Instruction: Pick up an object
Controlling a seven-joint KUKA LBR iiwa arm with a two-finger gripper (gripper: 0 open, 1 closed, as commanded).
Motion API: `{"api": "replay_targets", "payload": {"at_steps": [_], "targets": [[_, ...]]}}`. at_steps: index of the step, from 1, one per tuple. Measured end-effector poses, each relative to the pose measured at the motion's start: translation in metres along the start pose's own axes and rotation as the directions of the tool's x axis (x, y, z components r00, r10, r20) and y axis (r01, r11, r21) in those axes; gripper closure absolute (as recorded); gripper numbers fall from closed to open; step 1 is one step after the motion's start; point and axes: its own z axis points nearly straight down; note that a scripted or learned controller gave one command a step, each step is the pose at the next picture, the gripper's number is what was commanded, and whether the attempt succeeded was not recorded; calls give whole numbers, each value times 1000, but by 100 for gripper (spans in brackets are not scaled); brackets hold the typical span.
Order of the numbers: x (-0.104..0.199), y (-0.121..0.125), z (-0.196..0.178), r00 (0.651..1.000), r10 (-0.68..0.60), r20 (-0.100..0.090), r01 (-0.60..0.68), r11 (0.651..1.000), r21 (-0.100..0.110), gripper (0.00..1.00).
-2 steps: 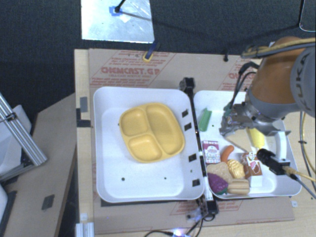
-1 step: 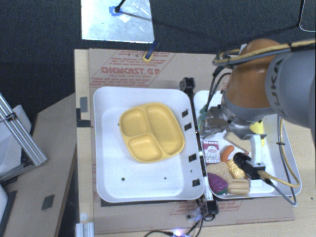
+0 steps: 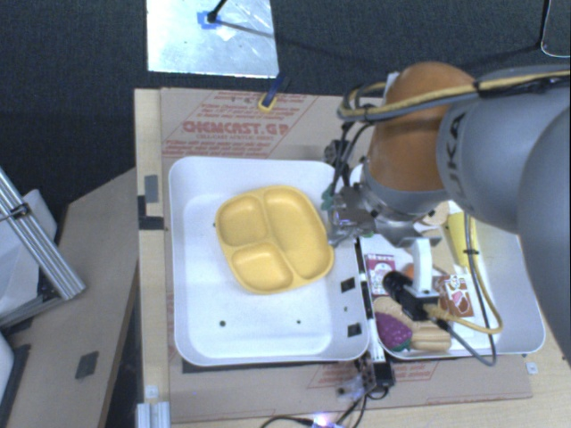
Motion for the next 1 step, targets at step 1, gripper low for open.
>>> {"api": "replay_targets", "payload": {"at_steps": [1], "targets": [[13,0,3,1000,4,2,-4,1000,0,100]]}}
